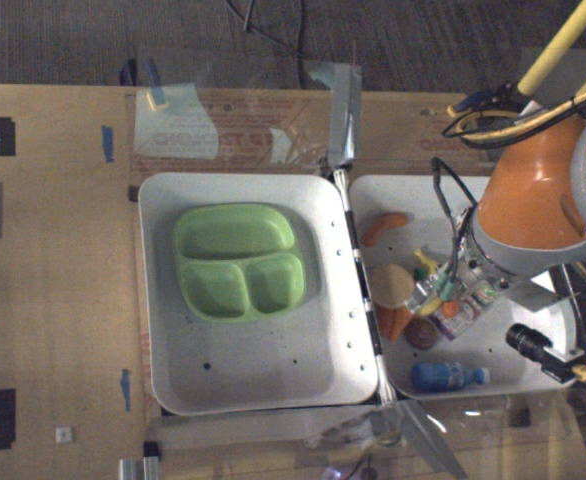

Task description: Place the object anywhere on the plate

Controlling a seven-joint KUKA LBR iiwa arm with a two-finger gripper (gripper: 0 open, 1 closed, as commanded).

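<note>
spread across a tan counter (53, 298): two shallow white bins side by side, the left bin (273, 368) carrying a green three-compartment plate (239, 259) toward its upper left, the right bin (493, 373) crowded with small toys. reaching in from the right over that right bin: the grey arm with its orange band (535, 193), wrist tipped down into the toy heap. hanging low at the heap's middle: the pincer (451, 296), tangled among colourful bits, too cluttered and blurred to tell whether spread or closed, or whether anything sits between its tips. so which toy counts as the object: cannot tell either. lying left of the pincer and just beside it: a pale rounded piece (393, 284); below that an orange carrot-like piece (393, 321); up and left, an orange-red oblong (385, 228) with its long axis slanting up toward the right. below the pincer: a small dark round piece (421, 334), then a blue bottle (447, 375) lying on its side, long axis left to right, near the bin's lower edge. key relation, as a judgement: plate well apart to the left of the pincer, across the divider between the bins, so a leftward carry over both rims once something is truly gripped. plate compartments bare, nothing placed yet.
</note>
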